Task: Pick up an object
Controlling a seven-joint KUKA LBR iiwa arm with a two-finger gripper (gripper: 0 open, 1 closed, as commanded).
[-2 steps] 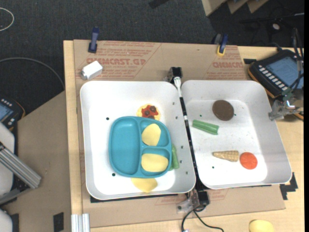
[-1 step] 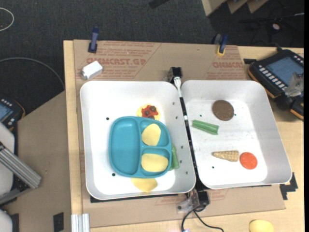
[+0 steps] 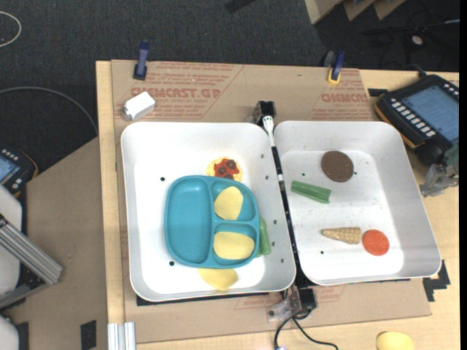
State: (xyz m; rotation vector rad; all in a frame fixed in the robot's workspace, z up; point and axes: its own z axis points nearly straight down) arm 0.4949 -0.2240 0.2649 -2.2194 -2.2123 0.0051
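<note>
Orange and loose, the tomato (image 3: pixel 376 242) lies nearest my side in the right bin (image 3: pixel 408 195), touching the cone (image 3: pixel 342 234), whose long axis runs leftward. Farther off sit the green stick (image 3: pixel 311 191) and brown disc (image 3: pixel 338 165). My claw's state I cannot tell.

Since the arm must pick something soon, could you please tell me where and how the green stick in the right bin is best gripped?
Grip the green stick across its middle, probably from straight above. It lies flat, long and narrow, on the right bin floor, apart from the brown disc, so fingers closing across its short width should have room.
</note>
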